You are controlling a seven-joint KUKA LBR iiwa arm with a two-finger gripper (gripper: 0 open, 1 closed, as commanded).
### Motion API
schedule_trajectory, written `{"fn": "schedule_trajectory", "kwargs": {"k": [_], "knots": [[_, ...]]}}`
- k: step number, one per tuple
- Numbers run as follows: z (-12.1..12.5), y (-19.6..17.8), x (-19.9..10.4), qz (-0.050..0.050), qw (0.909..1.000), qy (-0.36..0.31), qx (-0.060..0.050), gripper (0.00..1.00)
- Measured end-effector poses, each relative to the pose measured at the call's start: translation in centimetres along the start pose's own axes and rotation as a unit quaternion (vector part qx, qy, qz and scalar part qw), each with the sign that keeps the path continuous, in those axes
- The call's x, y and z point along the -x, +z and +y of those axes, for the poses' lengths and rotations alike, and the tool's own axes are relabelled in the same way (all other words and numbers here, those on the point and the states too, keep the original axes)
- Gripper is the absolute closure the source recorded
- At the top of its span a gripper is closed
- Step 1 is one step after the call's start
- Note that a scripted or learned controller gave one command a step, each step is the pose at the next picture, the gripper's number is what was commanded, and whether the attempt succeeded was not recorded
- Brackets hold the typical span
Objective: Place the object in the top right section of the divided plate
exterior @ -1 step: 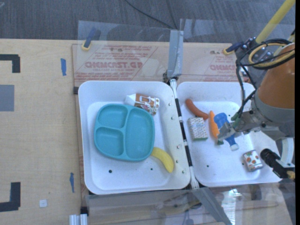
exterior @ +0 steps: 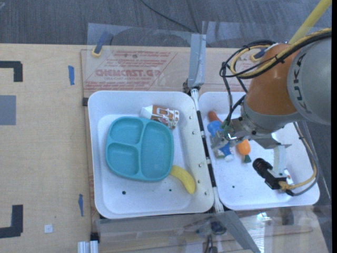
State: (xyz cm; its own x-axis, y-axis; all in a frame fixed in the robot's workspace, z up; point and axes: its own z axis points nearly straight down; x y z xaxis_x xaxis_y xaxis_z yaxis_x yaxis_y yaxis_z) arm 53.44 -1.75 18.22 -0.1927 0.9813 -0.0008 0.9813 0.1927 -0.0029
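Bright and even from above, with the two shallow white plastic bins [exterior: 100,157] nearly washed out and only soft, short shadows under the turquoise divided plate [exterior: 140,148]. Slightly blurred throughout, more on the big grey and orange arm [exterior: 287,83] close to the lens. Faint glare on the clear plastic sheet [exterior: 152,36] at the top.

Left bin [exterior: 100,157]: bare floor along its near and left sides.
Divided plate [exterior: 140,148]: all sections bare, open from above.
Carton [exterior: 160,115]: touches the plate's far right rim.
Banana [exterior: 183,178]: crowds its near right edge.
Right bin [exterior: 295,194]: arm [exterior: 274,83] overhangs the far half.
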Motion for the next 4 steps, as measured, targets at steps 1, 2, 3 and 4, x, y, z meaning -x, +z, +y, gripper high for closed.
{"fn": "schedule_trajectory", "kwargs": {"k": [1, 2, 3, 4], "knots": [[5.2, 0.0, -3.4, 0.0, 0.9968, 0.079, -0.001, 1.0], [13.1, -4.7, -7.8, -0.001, 0.9943, 0.107, 0.0, 1.0], [16.6, -7.4, -16.6, -0.001, 0.9902, 0.139, 0.0, 1.0], [17.5, -3.0, -21.2, -0.001, 0.9998, -0.02, -0.003, 1.0]]}}
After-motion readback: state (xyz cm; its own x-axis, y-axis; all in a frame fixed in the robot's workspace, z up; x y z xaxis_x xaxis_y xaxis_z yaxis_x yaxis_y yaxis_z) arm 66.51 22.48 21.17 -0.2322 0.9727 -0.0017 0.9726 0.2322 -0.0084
